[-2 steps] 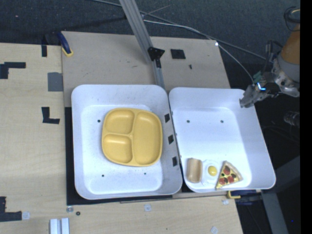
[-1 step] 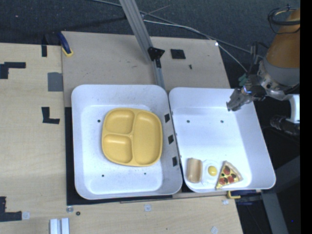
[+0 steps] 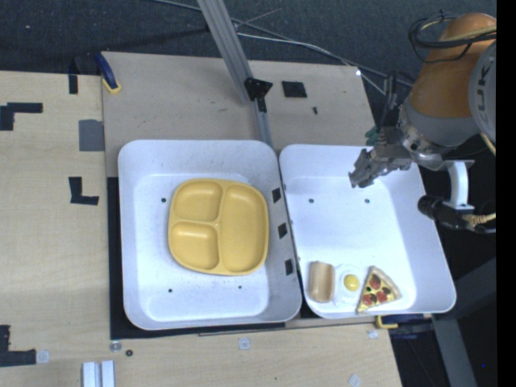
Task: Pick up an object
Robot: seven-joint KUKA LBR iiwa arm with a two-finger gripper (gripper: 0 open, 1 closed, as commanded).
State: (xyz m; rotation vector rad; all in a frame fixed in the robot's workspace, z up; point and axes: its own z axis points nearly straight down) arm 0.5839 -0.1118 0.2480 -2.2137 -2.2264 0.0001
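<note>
arm: the grey kuka arm comes in from the right, its orange band high at the top right corner, the wrist slanting down toward the right bin.
claw: the gripper hangs over the upper part of the right bin, close to its far rim. from where i stand the dark fingers blur into one lump, so i cannot tell how wide it is, and i see nothing in it.
right bin: the white right bin has three small things lined up along its near edge; the stretch under the claw is bare white.
toast: a tan toy bread slice lies at the near left of that bin.
egg: a toy fried egg, white with a yellow yolk, sits just beside the bread, on its right.
pizza: a toy pizza slice with red spots lies just right of the egg, near the bin's front corner.
gap: all three toys are well apart from the claw, at the opposite end of the bin.
left bin: the left bin holds a yellow divided plate with three compartments, lying flat near its middle.
bench: the pale wooden bench carries both bins side by side, touching along their inner rims.
</note>
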